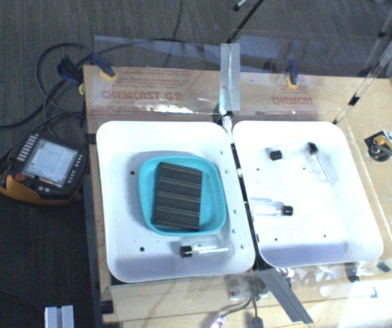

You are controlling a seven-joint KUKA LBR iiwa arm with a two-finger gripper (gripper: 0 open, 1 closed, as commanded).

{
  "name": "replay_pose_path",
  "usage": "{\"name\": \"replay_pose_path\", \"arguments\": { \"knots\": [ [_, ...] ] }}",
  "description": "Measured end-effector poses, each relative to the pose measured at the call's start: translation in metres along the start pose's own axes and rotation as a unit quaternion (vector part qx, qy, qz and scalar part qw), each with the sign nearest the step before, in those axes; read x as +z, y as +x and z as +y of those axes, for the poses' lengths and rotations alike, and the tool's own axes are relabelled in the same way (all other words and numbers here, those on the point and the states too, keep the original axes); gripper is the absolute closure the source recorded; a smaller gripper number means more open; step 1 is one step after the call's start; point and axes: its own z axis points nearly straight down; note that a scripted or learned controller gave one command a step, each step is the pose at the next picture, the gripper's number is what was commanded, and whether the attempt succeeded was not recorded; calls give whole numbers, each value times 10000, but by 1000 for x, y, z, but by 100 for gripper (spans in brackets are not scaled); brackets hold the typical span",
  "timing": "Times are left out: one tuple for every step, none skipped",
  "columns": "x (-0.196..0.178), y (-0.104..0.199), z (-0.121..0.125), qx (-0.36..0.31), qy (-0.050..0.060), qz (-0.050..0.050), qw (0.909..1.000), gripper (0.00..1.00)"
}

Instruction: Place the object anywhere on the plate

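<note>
Camera view: dark ribbed block (178, 196) on teal plate (213, 203) (left bin (117, 197)); claw state cannot tell

Ridged block (178, 196) on plate (213, 214) in left bin (113, 183), tube (202, 250) before plate

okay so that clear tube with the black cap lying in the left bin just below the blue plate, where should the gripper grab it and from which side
Probably at the middle of the clear tube, coming straight down from above. It lies flat on the left bin floor, its length running left to right, black cap at the left end. Set the fingers across the narrow width, one toward the blue plate, one toward the bin's near rim; both gaps look tight.
</note>
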Motion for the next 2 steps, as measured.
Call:
{"name": "replay_pose_path", "arguments": {
  "knots": [
    [0, 0, 0, 0, 0, 0, 10000, 0],
    [0, 0, 0, 0, 0, 0, 10000, 0]
  ]
}}
